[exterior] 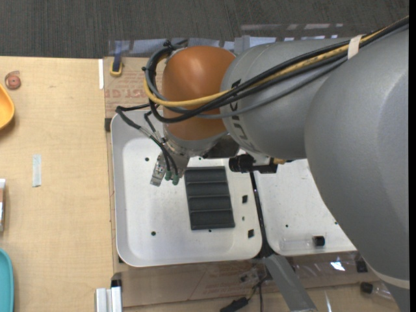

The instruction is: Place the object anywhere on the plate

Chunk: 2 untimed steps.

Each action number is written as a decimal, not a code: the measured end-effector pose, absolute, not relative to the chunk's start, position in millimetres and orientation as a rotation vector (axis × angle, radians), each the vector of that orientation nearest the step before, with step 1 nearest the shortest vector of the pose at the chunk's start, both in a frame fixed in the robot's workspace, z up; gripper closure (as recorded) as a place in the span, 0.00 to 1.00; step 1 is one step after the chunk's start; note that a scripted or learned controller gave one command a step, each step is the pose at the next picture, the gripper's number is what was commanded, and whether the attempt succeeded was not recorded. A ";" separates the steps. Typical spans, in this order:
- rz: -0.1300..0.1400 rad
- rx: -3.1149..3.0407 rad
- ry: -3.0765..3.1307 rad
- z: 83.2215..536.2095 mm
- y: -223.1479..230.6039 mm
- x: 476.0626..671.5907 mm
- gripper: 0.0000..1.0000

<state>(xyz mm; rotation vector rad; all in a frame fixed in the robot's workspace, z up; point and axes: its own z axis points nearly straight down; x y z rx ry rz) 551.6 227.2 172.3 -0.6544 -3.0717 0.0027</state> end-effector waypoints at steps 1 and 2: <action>-0.001 -0.338 -3.127 241.6 227.4 621.2 1.00; 0.002 -0.167 -3.135 205.0 228.2 519.3 1.00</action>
